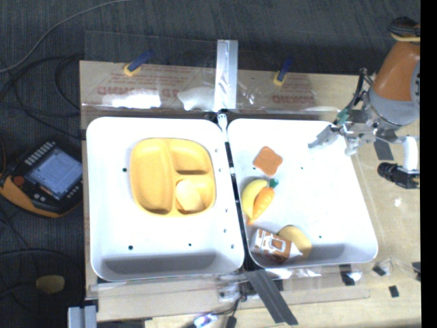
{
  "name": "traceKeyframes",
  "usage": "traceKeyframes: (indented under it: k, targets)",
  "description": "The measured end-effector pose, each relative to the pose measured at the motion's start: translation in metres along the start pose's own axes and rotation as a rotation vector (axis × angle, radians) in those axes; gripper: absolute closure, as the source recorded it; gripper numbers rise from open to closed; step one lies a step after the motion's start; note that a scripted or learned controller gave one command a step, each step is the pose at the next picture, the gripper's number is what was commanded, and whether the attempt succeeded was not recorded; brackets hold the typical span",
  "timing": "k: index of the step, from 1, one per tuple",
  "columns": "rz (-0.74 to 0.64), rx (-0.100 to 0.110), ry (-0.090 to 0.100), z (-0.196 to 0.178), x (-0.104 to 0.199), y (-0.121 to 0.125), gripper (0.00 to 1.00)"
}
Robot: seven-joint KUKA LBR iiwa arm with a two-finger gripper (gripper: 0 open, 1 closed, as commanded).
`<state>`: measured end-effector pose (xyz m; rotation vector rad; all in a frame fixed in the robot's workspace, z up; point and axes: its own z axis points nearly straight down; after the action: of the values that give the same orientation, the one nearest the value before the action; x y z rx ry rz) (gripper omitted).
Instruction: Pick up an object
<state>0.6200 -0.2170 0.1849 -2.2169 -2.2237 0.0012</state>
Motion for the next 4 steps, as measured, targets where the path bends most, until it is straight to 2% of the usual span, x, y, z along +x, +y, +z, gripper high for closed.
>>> traceKeyframes:
  k: [1, 2, 3, 4]
  targets:
    - [0.048, 0.001, -0.002, 0.038, 0.054, 0.041, 0.00]
    - [-0.052, -0.008, -0.006, 0.097, 0.120, 0.051, 0.00]
    - [-0.081, -0.009, -0.005, 0.096, 0.110, 0.013, 0.00]
    - [-0.082, -0.009, -0.003, 0.087, 0.111, 0.013, 1.00]
